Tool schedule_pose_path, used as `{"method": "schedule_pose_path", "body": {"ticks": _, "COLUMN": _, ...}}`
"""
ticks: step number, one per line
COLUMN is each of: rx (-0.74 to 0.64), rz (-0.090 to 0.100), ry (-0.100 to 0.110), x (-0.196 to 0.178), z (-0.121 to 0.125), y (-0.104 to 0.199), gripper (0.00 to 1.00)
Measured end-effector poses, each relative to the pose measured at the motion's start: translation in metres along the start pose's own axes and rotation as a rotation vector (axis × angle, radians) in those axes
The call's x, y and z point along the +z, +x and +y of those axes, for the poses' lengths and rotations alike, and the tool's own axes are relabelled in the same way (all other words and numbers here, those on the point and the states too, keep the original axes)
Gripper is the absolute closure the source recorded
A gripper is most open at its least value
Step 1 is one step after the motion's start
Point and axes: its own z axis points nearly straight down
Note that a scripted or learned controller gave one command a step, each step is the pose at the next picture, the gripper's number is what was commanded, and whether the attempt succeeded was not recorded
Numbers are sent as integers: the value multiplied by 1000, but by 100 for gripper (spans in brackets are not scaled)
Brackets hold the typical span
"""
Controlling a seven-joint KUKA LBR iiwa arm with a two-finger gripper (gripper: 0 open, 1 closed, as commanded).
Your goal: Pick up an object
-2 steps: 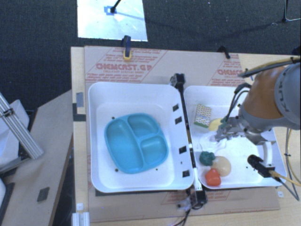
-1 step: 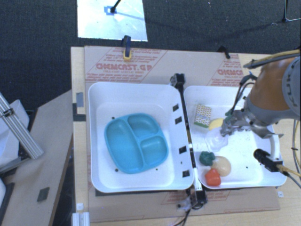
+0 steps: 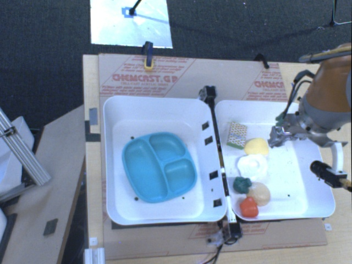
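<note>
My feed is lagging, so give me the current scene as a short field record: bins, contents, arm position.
left bin: holds a blue divided tray
right bin: holds the loose items, grouped along its left side
items: patterned sponge, yellow piece, white piece, dark green piece, tan piece, red piece
arm: reaches in over the right bin
hand: beside the yellow piece, nothing seen between its fingers
</note>
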Motion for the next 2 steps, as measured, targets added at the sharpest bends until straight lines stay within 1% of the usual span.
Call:
{"method": "schedule_pose_path", "body": {"ticks": 1, "rx": 0, "rz": 1, "ry": 3, "x": -21, "z": 1, "y": 0, "gripper": 100}}
{"method": "schedule_pose_path", "body": {"ticks": 2, "rx": -6, "rz": 4, "ry": 5, "x": -13, "z": 13, "y": 57, "gripper": 100}}
